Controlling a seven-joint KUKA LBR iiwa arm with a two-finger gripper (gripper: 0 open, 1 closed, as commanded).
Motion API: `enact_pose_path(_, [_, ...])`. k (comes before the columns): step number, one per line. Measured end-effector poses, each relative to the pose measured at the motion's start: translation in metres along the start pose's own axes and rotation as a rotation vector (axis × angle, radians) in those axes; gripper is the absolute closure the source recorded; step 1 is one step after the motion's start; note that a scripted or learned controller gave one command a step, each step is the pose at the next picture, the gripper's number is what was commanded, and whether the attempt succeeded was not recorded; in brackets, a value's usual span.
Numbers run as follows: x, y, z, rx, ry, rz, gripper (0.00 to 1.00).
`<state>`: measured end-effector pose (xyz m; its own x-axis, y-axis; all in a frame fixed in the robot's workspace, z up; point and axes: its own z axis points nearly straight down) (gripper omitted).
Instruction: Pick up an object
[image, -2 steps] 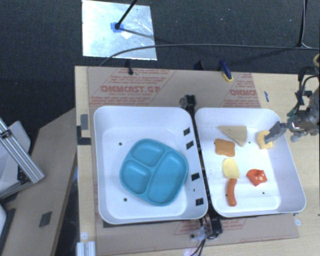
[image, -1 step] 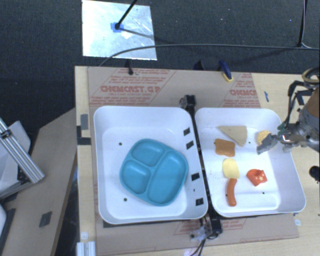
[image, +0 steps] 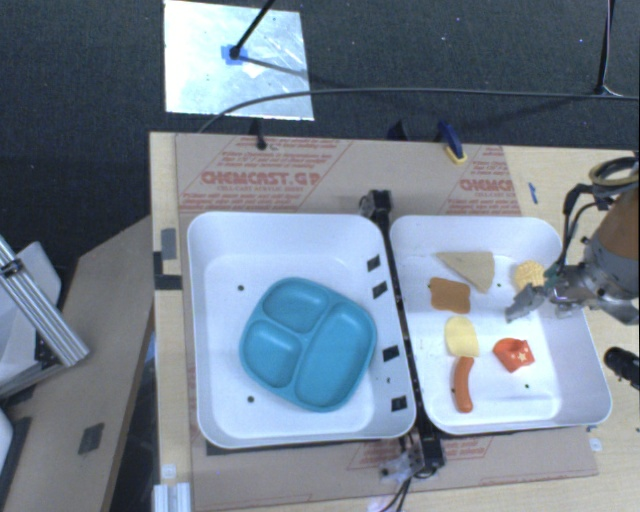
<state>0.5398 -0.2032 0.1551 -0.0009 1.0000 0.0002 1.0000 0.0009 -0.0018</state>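
Note:
The right bin (image: 497, 229) holds several small food-like objects. A tan wedge (image: 470, 266) and a brown slab (image: 450, 294) lie toward the back. A yellow corn piece (image: 529, 272) sits at the back right. Further forward are a pale yellow lump (image: 460, 336), a red piece (image: 513, 354) and an orange sausage (image: 462, 384). My gripper (image: 532, 299) hangs over the right part of this bin, just in front of the corn piece and above the red piece. Nothing is visibly held in it. The grey arm (image: 612, 255) comes in over the bin's right rim.
The left bin (image: 290, 226) holds a blue divided plate (image: 308, 343). Both bins rest on cardboard (image: 270, 170). A foil sheet (image: 238, 60) with a black cable lies behind, a blue clip (image: 452, 140) sits at the back edge, and a metal rail (image: 40, 310) stands at far left.

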Motion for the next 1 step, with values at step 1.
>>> enact_pose_path(1, [0.0022, -0.0007, 0.0418, 0.001, 0.001, 0.0, 0.0])
